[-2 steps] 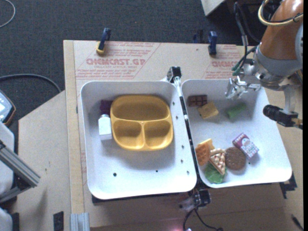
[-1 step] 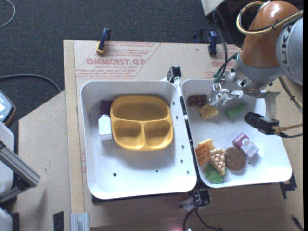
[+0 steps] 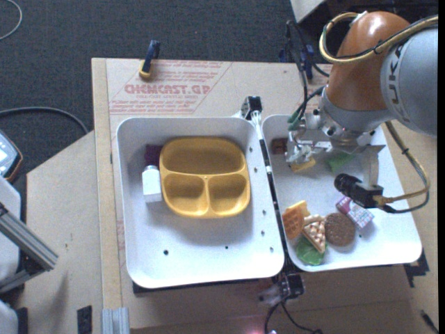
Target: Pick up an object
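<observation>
toy food pieces point(image 3: 314, 229) lie clustered at the near end of the right bin point(image 3: 410, 239), with a tan piece point(image 3: 303, 164) farther back, just under the gripper point(image 3: 300, 152). the gripper hangs low over that far end; whether it grips the tan piece, i cannot tell. this looks like the grasp step. next it likely needs a sure closing, then a straight lift.

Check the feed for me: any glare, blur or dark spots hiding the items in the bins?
Camera view: soft overall, fine detail mushy. Mild sheen on the yellow tray, nothing washed out. The arm shadows the right bin under the gripper, so pieces there are hard to tell apart. The food pile near the front is evenly lit.
</observation>
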